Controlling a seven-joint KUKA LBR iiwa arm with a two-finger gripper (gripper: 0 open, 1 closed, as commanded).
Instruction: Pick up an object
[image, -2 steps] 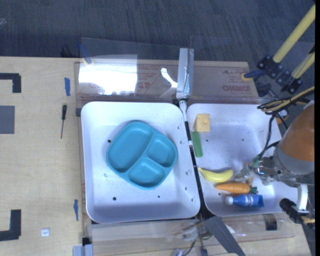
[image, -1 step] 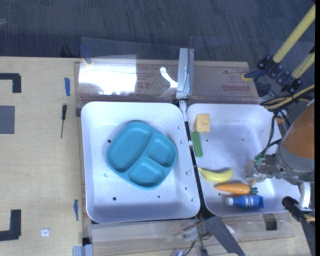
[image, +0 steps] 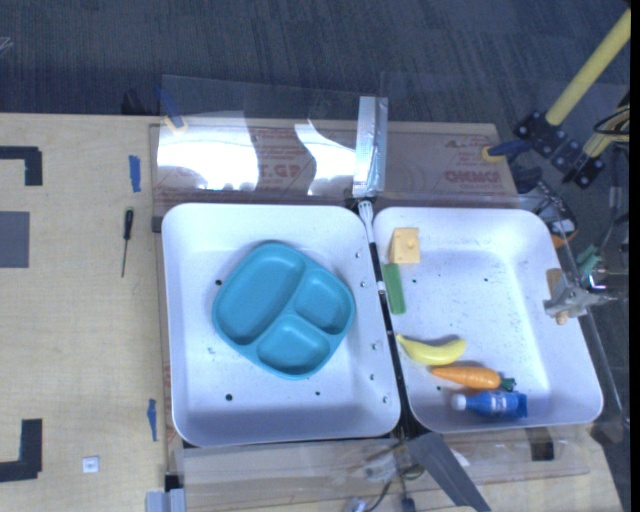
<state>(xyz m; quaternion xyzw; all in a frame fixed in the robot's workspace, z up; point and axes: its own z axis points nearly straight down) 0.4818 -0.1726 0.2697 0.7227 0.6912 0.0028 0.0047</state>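
Nearest us, we are seeing the blue bottle (image: 495, 403) lying just beside the carrot (image: 468, 376), the banana (image: 433, 349) beyond it, nothing lifted, while the gripper (image: 572, 296) is hovering right of them, finger state indeterminable.

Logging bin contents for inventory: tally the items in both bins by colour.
Blue: 2, divided plate, bottle
Yellow: 2, block, banana
Green: 1, stick
Orange: 1, carrot
Total: 6
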